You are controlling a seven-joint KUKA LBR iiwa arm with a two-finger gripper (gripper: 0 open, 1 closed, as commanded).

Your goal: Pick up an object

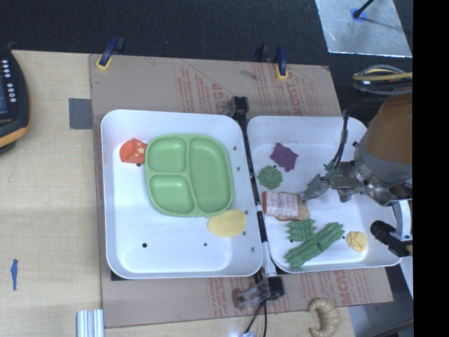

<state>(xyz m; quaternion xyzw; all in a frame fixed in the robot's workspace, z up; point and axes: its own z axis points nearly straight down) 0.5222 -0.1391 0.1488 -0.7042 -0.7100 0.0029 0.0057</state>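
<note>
My gripper hangs low over the middle of the right bin, with the grey and orange arm behind it at the right edge. Just left of it lies a red and white packet. A green bushy piece and a purple piece sit further up and left. Below the gripper lies a long green leafy item, and a small yellow piece rests at the bin's lower right. Nothing shows held by the gripper.
The left bin holds a green divided plate, a red piece at its upper left and a yellow piece below it. A pendant lies at the far left of the bench. A tan curled item lies outside the bins.
</note>
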